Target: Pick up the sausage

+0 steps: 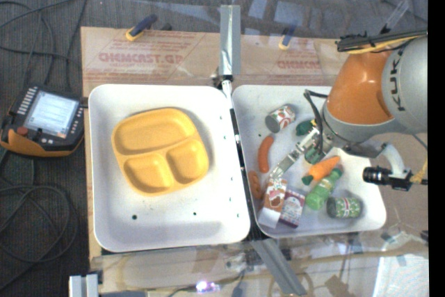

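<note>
- Scanning from the left: a teach pendant (45, 120) lies on the floor beside the counter (153, 55).
- Left bin (104, 219): it holds a yellow compartment tray (161, 149), well apart from the work area.
- Right bin (379, 215): the sausage (265, 153), reddish-orange, lies near the bin's left wall, roughly upright in the view and clear of the hand.
- Below the sausage stand small cartons (284, 202); a small can (281, 117) lies above it.
- Hand (300, 149): it sits just right of the sausage, low over the bin. Whether it is apart or together cannot be told here. Nothing is seen gripped.
- Further right lie a carrot (325, 168), a green bottle (321, 193) and a green can (345, 206).
- Risk: the sausage is rounded and may roll or slip out under an off-centre pinch.
- Risk: the bin wall and the cartons crowd the approach; a finger may strike either and push the sausage aside.
- Risk: the carrot resembles the target in colour and lies nearer the wrist, inviting a wrong pick.
</note>
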